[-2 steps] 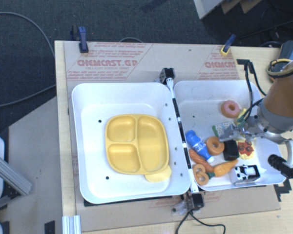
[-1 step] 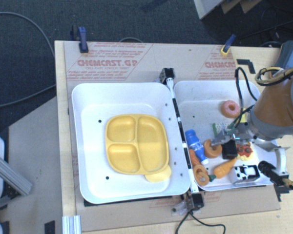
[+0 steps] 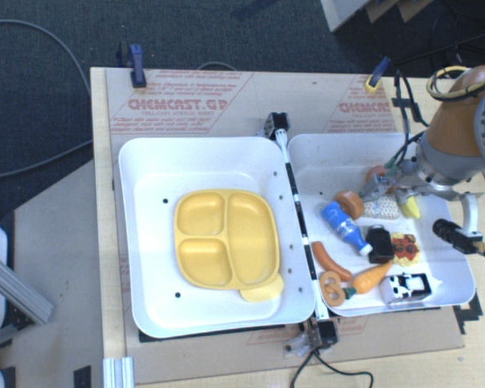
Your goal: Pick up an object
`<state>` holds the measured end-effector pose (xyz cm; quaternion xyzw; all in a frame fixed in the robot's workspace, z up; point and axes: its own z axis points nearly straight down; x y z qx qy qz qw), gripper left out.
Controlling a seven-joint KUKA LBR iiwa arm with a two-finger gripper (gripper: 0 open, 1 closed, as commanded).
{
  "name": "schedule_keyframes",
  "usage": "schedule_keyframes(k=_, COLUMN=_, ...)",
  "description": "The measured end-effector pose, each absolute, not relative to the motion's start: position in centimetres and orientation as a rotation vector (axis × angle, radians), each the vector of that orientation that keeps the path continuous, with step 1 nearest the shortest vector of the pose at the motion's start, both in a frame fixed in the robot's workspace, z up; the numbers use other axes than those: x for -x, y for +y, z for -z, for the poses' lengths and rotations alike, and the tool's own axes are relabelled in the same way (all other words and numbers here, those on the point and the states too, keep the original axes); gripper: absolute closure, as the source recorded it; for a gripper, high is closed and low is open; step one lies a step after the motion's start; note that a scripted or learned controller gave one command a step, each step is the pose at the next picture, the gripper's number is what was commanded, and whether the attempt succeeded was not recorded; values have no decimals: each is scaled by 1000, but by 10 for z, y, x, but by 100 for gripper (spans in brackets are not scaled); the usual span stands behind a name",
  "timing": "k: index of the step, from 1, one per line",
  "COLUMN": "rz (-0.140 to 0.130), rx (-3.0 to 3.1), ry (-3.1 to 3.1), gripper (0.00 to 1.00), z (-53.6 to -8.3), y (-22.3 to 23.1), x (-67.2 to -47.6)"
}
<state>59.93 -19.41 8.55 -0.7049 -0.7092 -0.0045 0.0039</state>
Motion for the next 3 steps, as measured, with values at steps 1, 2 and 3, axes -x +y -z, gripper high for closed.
schedule_keyframes(k=1, rz=3, rx=2217, ry=-2224, gripper=0, z=-85, y=-196, x=-667)
schedule_keyframes(k=2, rz=1, rx=2220, ry=-2226, gripper=100, z=-96, y=-197, x=-668)
schedule_keyframes(k=3, rz=2, rx=2219, ry=-2223, gripper=100, z=-160, y=-134, x=-648)
